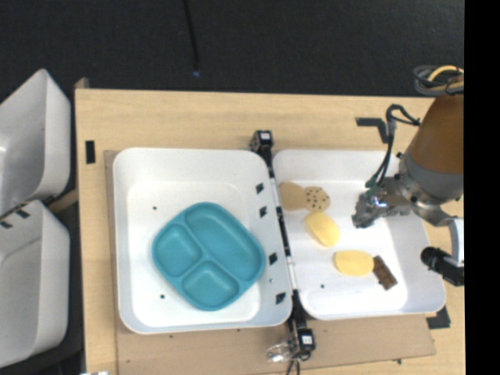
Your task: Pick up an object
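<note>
Tool hovers over right bin, near its far-right part; can't tell its state, nothing seen held. Nearest target: yellow lump, mid bin, w/ second yellow piece toward near edge beside brown bar. Cookie by divider. Lumps prob light, smooth, rounded, may slip; grip across narrow middle.

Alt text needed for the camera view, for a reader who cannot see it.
A grey arm's gripper hangs over the right bin, beside two yellow pieces, a tan cookie and a brown piece. The left bin holds a blue divided tray.
</note>
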### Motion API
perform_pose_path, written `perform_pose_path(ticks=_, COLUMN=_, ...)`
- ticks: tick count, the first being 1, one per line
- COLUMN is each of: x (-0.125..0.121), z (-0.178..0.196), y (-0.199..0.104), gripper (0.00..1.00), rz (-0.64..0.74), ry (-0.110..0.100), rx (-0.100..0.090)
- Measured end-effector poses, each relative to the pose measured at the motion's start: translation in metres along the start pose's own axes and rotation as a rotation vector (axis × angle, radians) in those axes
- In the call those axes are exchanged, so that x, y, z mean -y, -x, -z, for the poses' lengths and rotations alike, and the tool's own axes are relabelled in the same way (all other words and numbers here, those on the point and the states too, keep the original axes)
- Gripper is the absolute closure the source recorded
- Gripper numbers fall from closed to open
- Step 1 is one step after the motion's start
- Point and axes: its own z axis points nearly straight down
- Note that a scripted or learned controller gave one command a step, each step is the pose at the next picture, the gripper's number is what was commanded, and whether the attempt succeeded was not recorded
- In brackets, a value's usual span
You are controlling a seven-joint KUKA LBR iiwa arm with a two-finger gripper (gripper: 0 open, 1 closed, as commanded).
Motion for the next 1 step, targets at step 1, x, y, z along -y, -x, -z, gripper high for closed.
perform_pose_path(ticks=1, x=-0.0019, z=0.0485, y=0.0011, gripper=1.0, rz=0.001, ry=0.0, rx=0.0)
